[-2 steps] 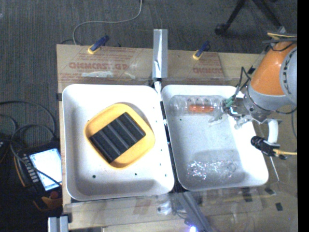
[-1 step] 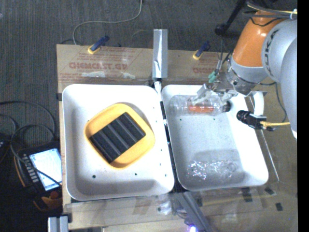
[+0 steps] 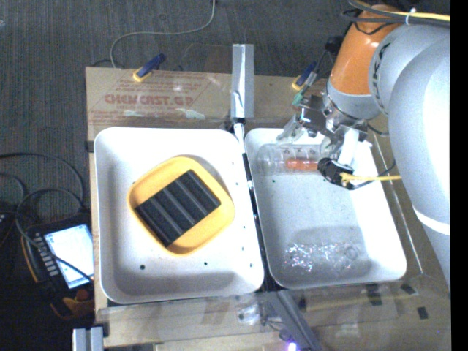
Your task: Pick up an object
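- Presently, the gripper [image 3: 311, 126] is being held over the right bin's [image 3: 380, 269] far end, just above a clear plastic bottle [image 3: 289, 159].
- Whether its fingers are spread cannot be told.
- A yellow-and-black object [image 3: 181, 203] is lying in the left bin [image 3: 117, 269].

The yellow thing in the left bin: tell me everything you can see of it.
The yellow thing is a rounded, squarish slab that looks like plastic, with a wide yellow rim around a black panel marked by parallel ridges. It lies flat and turned at a slant on the floor of the left bin, near its middle, clear of the walls. Nothing else touches it; the arm is over the other bin.
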Robot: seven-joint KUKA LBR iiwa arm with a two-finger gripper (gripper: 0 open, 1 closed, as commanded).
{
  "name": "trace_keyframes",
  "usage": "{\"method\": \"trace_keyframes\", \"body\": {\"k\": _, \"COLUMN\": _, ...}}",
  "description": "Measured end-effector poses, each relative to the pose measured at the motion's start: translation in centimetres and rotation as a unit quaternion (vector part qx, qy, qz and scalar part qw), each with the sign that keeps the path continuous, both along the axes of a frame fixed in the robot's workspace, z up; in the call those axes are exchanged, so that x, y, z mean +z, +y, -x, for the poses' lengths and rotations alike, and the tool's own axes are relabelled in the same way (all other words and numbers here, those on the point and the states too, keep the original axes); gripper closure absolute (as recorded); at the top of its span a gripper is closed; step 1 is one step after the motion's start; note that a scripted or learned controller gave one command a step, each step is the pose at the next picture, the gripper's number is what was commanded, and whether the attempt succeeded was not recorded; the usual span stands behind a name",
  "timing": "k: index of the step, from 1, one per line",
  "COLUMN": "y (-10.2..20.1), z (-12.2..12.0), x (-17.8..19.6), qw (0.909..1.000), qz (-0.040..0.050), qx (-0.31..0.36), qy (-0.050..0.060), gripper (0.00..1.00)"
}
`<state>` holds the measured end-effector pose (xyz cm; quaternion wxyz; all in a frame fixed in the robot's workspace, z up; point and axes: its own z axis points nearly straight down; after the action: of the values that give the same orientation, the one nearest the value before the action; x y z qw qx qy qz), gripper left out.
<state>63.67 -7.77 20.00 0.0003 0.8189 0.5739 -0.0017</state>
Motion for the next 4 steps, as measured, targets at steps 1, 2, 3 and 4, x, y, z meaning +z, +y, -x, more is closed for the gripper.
{"method": "trace_keyframes", "body": {"k": 1, "y": -5.6, "z": 2.4, "x": 0.4, "qw": 0.9863, "qz": -0.0002, "qx": 0.165, "qy": 0.0, "gripper": 0.0}}
{"method": "trace_keyframes", "body": {"k": 2, "y": -5.0, "z": 5.5, "x": -10.5, "qw": 0.9584, "qz": -0.0024, "qx": 0.285, "qy": -0.002, "gripper": 0.0}}
{"method": "trace_keyframes", "body": {"k": 3, "y": -7.3, "z": 0.4, "x": -11.2, "qw": 0.9709, "qz": -0.0155, "qx": 0.238, "qy": 0.017, "gripper": 0.0}}
{"method": "trace_keyframes", "body": {"k": 4, "y": -6.4, "z": -0.4, "x": -11.2, "qw": 0.968, "qz": -0.0083, "qx": 0.249, "qy": 0.031, "gripper": 0.0}}
